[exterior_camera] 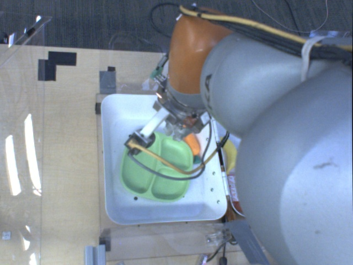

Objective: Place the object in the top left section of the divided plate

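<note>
Orange object (192,143) sits at the right edge of the green divided plate (138,174), just under the pincer (181,129); I cannot tell if that is spread or pinching, so a loose hold might tip it off the plate.

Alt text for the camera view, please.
A grey robot arm reaches down over a green divided plate in a white bin; a small orange object shows at the plate's right edge, just below the wrist.
</note>
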{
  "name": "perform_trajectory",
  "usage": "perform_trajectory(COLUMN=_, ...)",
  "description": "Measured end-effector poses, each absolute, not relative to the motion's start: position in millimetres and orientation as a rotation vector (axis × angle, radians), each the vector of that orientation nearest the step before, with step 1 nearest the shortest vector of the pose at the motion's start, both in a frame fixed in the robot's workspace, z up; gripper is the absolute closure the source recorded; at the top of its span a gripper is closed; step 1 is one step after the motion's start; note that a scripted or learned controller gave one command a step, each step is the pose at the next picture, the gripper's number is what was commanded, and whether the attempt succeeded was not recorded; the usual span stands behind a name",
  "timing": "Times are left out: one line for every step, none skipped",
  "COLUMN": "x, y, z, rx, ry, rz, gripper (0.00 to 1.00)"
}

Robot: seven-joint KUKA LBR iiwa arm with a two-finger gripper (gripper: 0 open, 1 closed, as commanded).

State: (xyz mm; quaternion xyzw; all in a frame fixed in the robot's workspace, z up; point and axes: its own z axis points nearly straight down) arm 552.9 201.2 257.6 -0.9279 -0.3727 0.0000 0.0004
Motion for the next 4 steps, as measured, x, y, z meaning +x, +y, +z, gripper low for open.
perform_trajectory(x=556.3, y=234, z=250, rx=-3.002, ry=-0.919, rz=-0.005, gripper=1.0)
perform_trajectory(x=556.2, y=234, z=249, rx=-3.002, ry=-0.92, rz=-0.004, gripper=0.0)
perform_trajectory(x=557.2, y=235, z=260, rx=-3.0, ry=-0.918, rz=-0.008, gripper=1.0)
perform_trajectory(x=631.0, y=232, z=301, rx=-3.115, ry=-0.396, rz=-0.015, gripper=1.0)
